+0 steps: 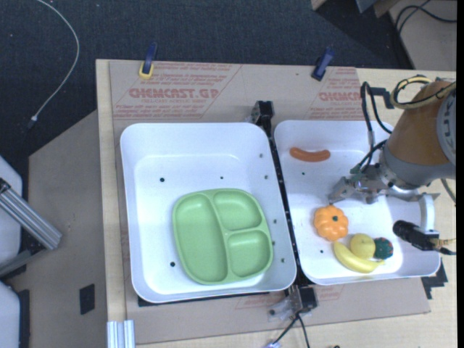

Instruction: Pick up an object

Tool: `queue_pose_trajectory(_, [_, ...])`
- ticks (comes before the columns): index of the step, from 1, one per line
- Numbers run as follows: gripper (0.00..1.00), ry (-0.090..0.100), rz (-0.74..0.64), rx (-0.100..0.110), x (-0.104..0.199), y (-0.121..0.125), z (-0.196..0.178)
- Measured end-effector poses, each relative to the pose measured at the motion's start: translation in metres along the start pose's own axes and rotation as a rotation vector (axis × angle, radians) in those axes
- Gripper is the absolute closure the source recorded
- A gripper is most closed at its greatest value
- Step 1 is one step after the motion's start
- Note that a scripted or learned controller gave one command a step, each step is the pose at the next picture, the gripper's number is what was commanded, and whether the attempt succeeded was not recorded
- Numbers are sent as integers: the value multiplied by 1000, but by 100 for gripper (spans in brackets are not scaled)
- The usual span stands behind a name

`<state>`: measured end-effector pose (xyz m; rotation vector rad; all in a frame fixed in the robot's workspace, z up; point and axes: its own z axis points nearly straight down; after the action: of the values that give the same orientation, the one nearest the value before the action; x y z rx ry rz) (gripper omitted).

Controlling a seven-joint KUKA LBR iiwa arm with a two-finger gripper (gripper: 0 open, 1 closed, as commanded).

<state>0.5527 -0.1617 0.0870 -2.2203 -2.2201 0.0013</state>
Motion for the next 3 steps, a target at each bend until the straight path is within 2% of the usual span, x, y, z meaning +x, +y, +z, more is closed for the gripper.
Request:
queue_pose_trajectory(1, [0,1,0,1,0,0,3])
queue_pose_trajectory(2, [100,0,1,-2,0,0,-8])
queue_pose_trajectory(3, [100,-3,1,-8,-3,-7,-67])
